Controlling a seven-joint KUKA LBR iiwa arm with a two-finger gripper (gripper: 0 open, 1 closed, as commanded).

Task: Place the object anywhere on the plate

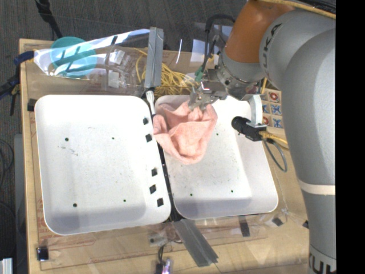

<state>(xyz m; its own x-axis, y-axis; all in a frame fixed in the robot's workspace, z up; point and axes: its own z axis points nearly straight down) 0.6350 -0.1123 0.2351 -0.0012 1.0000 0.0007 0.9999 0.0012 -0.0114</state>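
Wooden and pale, the worktop (114, 241) sits on a dark carpeted floor and carries two shallow white bins side by side. Seen from the camera view, the left bin (91, 210) takes up the 9 o'clock half of the surface, and the right bin (228, 201) lies toward 3 o'clock, the two touching along a seam marked by small black tabs. Beyond the bins, toward 12 o'clock, a tangle of yellow cable (168, 79) lies on the worktop, and at 10 o'clock a clear plastic sheet (108, 53) lies over a teal round object (69, 53).

The grey arm (305, 96), with its orange band (251, 27), comes in from 3 o'clock and ends over the far left corner of the right bin. Its tool (199, 101) is closed narrowly on the top edge of a pink cloth (188, 133), a pinch of fabric showing between the fingers. The cloth hangs from that pinch in a loose fold, draping toward 6 o'clock over the upper left part of the right bin, its left edge near the seam between the bins. A black cylindrical part (248, 128) juts out at the cloth's 3 o'clock side, just beside it.
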